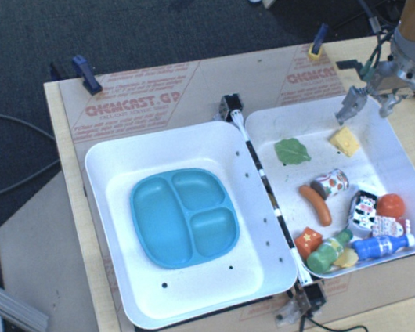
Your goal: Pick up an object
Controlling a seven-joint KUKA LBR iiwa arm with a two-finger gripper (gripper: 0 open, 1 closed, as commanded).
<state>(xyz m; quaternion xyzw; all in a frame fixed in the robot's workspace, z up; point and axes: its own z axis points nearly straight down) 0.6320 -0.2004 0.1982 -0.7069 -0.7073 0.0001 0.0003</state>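
The right bin (410,165) holds several small items. At its back lie a green leaf piece (292,152) and a yellow block (345,142). A small can (330,183) and an orange-red sausage (316,204) lie in the middle. At the front are an orange piece (309,240), a green item (323,258), a blue bottle (381,247), a red tomato (390,206) and a black-and-white carton (364,213). My gripper (366,106) hangs over the bin's far right corner, just behind the yellow block. It is open with nothing between its fingers.
The left bin (108,187) carries a blue divided plate (186,215). Blue clamps (85,73) (318,42) grip the board's far edge. A black latch (230,105) sits where the bins meet.
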